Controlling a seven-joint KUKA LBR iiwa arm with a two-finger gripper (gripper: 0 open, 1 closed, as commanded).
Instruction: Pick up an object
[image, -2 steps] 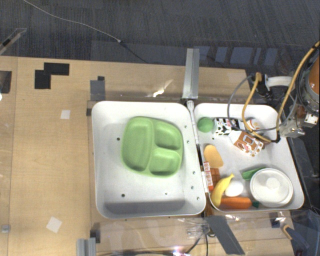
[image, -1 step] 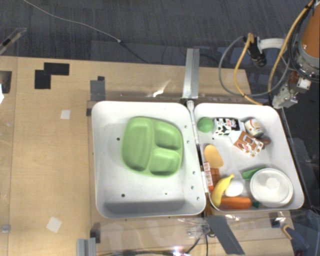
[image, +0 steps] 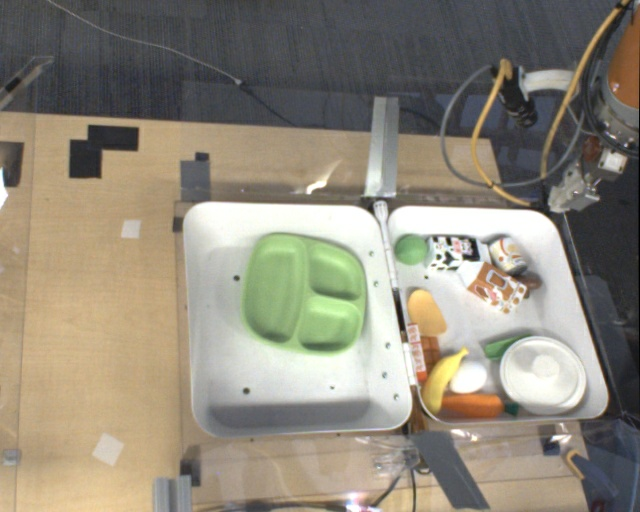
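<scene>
Objects crowd right bin (image: 560, 250); left bin (image: 215, 300) holds green tray (image: 305, 292), margins open. Gripper state: cannot tell.

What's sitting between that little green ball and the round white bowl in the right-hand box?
Between the green ball and the white bowl, the camera view shows bare white bin floor; an orange-yellow piece lies just left of that line.

There are two white bins (image: 215, 300), one green tray (image: 303, 290), one green ball (image: 409, 249), one banana (image: 437, 379), one carrot (image: 470, 405), one white bowl (image: 542, 373), one egg (image: 468, 378) and one cow-patterned toy (image: 450, 252).
</scene>
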